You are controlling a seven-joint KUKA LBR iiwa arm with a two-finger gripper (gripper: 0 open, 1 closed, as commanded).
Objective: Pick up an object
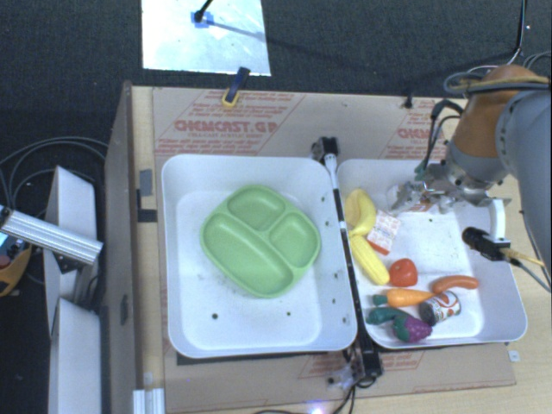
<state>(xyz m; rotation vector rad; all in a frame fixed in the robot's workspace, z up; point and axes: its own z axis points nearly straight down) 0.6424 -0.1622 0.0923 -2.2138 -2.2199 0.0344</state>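
Observation:
The right bin [504, 317] holds several toy foods. A yellow banana [359, 207] and a yellow corn cob [369, 260] lie along its left wall, with a small white and red packet [385, 228] between them. Near the front lie a red tomato [403, 272], an orange carrot [409, 297], a red sausage [454, 283], a small can [444, 307], a purple eggplant [414, 329] and a dark green piece [382, 316]. My gripper [417, 196] hangs low over the bin's back part, right of the banana and above the packet, with nothing seen in it.
The left bin [185, 317] holds a green divided plate [260, 240]. A black divider [341, 231] runs between the bins. The grey arm with its orange band [496, 136] comes in from the right over the right bin's back corner. Cardboard [259, 123] lies under both bins.

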